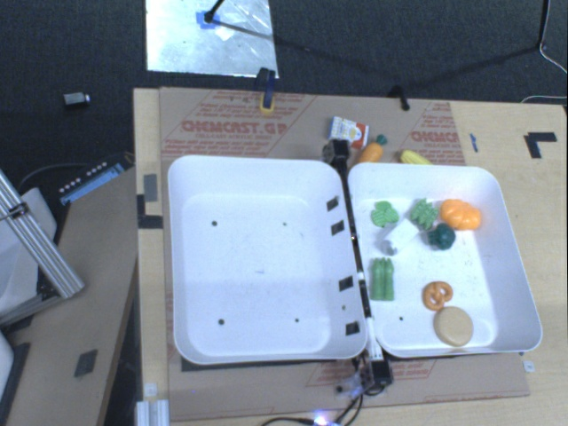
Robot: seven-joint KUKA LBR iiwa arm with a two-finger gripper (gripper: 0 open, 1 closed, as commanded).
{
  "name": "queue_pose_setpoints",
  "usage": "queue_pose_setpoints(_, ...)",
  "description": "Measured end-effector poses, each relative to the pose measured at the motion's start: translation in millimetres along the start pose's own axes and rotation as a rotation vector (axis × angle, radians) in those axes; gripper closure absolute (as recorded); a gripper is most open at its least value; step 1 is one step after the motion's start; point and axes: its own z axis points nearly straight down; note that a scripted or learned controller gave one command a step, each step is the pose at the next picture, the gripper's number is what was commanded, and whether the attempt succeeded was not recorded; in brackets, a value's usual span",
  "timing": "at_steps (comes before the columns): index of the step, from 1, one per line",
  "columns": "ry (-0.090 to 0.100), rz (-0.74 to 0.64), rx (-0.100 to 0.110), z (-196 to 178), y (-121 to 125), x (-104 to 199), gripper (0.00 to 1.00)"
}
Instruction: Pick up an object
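The right bin (pixel 506 238) holds several toy foods. An orange pumpkin-like piece (pixel 460 214) lies at the back right, with a dark green piece (pixel 441 236) just in front of it and a light green broccoli piece (pixel 423 212) to its left. Another green leafy piece (pixel 384 212) sits near the bin's left wall, above a small pale block (pixel 401 237). A green ridged stalk (pixel 382 279) lies lower down. A brown pretzel (pixel 436 295) and a tan round cookie (pixel 454 326) rest near the front.
The left bin (pixel 257 256) sits beside the right one, joined by black clips (pixel 348 282). Behind the bins on the cardboard lie a small white-and-red packet (pixel 348 130), an orange carrot (pixel 370 153) and a yellow banana (pixel 414 158). A metal frame (pixel 35 256) stands at far left.
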Motion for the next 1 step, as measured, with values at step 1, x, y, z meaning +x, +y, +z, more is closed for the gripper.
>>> queue_pose_setpoints(1, 0.001, 0.003, 0.0, -0.3, -8.1, -0.7, 1.0)
